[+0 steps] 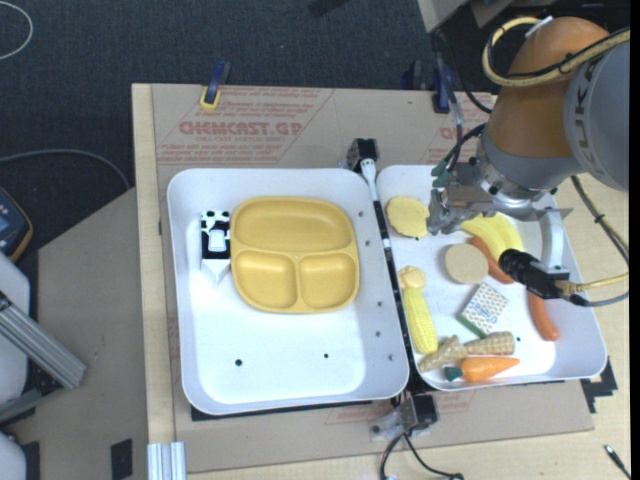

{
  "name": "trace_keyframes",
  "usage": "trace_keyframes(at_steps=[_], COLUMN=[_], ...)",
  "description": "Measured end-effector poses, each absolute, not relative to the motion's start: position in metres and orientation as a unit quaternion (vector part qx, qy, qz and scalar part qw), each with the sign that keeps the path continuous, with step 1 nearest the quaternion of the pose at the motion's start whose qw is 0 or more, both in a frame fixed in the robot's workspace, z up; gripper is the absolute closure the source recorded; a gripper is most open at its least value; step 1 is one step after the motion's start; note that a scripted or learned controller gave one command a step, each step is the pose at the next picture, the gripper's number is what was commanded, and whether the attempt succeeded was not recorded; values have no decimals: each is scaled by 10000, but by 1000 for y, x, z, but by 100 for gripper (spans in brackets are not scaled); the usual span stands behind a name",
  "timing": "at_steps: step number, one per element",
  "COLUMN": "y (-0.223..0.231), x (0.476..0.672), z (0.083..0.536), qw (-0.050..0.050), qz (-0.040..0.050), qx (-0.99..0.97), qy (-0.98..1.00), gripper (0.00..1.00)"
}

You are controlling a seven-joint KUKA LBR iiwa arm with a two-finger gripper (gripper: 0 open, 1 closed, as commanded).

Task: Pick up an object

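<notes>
Where toys crowd: jaws (pixel 452 211) (above banana (pixel 495 234))

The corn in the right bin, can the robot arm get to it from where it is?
Probably yes. The corn lies in the open along the right bin's left wall, with nothing on top of it. The gripper hangs over the same bin, farther back. The wall beside the corn might crowd one side a little.
</notes>
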State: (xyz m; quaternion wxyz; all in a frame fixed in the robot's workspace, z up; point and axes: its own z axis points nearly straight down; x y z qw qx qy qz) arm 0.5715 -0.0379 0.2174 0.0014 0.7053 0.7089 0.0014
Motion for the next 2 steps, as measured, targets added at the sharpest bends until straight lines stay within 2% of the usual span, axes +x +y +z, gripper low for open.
trace_keyframes(at_steps=[1,2], y=[19,49], x=[584,589], z=[213,219], qw=[3,7], qz=[16,15], qx=[7047,7055], qy=[7095,7087], gripper=[100,100])
